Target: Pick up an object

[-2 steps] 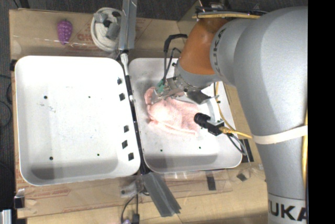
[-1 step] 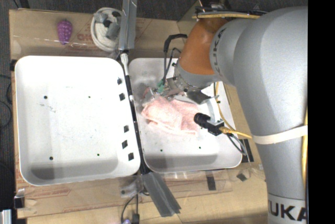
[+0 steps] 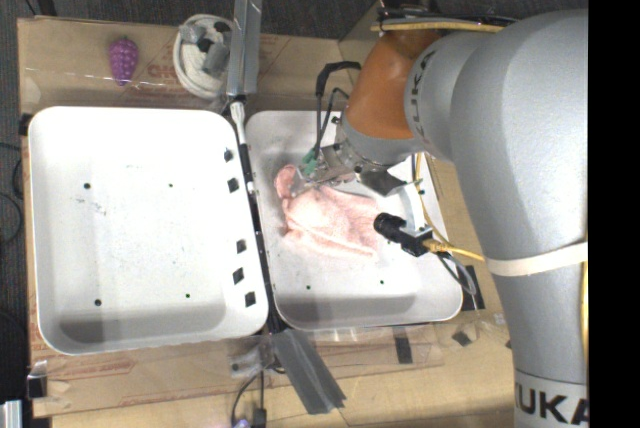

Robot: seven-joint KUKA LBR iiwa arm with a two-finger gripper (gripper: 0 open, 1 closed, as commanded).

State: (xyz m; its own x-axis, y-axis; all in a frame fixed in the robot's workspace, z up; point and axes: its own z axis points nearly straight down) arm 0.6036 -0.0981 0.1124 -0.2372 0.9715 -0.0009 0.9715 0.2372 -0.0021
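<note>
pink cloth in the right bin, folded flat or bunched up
Bunched up: the pink cloth lies in rumpled, uneven folds on the floor of the right bin.

The bins [image 3: 130, 226] look like smooth, matt white plastic. The pink cloth [image 3: 325, 216] looks soft and wrinkled. The arm [image 3: 520, 146] has smooth grey casing with slight gloss.

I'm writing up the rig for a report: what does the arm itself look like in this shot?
The arm is a bulky KUKA with smooth, rounded light-grey casings and an orange band above the wrist. Black KUKA lettering shows on its lower segment, and a pale ring marks a joint seam. Thin black cables loop beside the wrist down to the small metal end effector.
</note>
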